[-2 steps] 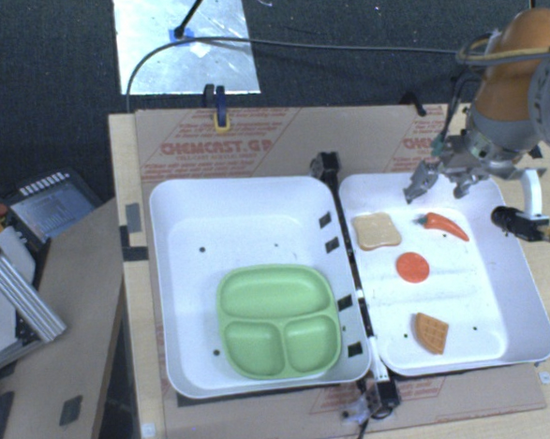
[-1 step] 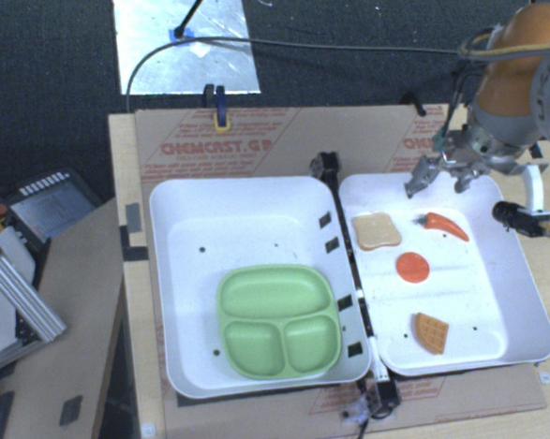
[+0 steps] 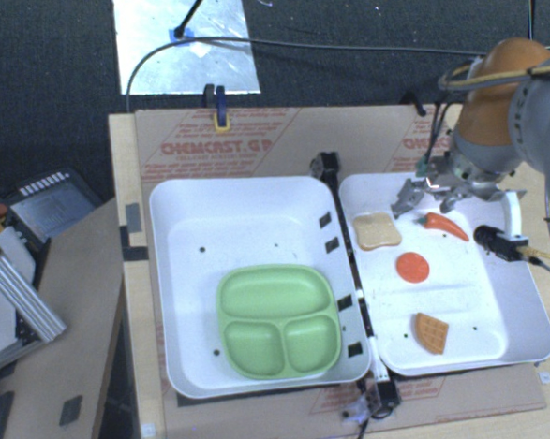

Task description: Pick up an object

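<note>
The right bin (image 3: 518,333) holds a slice of toast (image 3: 376,231) at its upper left, a red round slice (image 3: 413,267) in the middle, a waffle-like wedge (image 3: 431,331) near the front, and an orange-red carrot or pepper (image 3: 445,225) at the upper right. My gripper (image 3: 430,196) hangs over the back of the right bin, just above the carrot and to the right of the toast. Its fingers (image 3: 410,200) look spread, with nothing between them.
A green divided plate (image 3: 278,318) lies in the left bin (image 3: 180,267). A black clip (image 3: 327,163) sits at the back between the bins. The arm's grey body (image 3: 531,121) comes in from the right over the bench edge.
</note>
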